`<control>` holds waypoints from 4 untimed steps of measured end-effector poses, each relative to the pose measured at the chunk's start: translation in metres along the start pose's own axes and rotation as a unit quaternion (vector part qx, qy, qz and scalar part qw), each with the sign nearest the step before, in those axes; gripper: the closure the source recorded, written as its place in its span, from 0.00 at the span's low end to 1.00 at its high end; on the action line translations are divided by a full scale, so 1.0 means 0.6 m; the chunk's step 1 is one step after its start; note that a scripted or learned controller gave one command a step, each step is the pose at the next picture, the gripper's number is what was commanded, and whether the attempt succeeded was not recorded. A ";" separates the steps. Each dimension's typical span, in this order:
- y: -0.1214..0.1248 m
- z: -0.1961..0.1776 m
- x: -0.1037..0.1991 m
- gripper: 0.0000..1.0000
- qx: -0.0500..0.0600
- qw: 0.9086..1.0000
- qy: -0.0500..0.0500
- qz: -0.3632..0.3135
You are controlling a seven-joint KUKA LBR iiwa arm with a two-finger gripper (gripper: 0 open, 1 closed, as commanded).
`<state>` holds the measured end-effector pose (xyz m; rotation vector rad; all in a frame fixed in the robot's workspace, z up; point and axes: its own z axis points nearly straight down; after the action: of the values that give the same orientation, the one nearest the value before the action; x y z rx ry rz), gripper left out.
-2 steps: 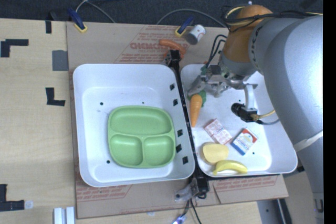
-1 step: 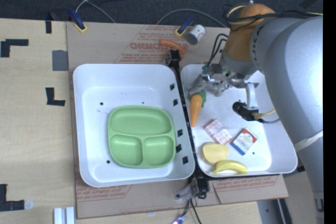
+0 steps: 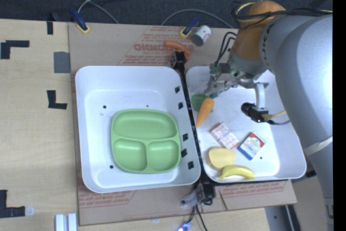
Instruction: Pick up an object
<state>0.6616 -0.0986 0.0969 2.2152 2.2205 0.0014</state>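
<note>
Gripper (image 3: 214, 88), claw state impossible to tell, hovering just above the carrot (image 3: 204, 111) in the right bin (image 3: 281, 167): should be descending squarely over its leafy end, straddling it before clenching.

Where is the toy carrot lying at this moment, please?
The carrot lies in the right bin, against its left wall beside the divider, just below the tool and above the small packet.

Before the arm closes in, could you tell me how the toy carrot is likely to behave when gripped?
The carrot tapers, so it may slip toward its thin tip. It looks round-bodied, so a nudge could roll it against the bin wall. Probably light and rigid.
</note>
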 end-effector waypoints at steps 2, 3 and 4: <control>-0.034 0.018 0.005 0.00 0.001 1.000 0.001 0.001; -0.033 0.018 -0.001 0.00 0.001 1.000 0.001 0.000; -0.053 0.018 0.004 0.00 0.000 1.000 0.000 0.001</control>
<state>0.6296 -0.0963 0.0861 2.2178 2.2198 0.0014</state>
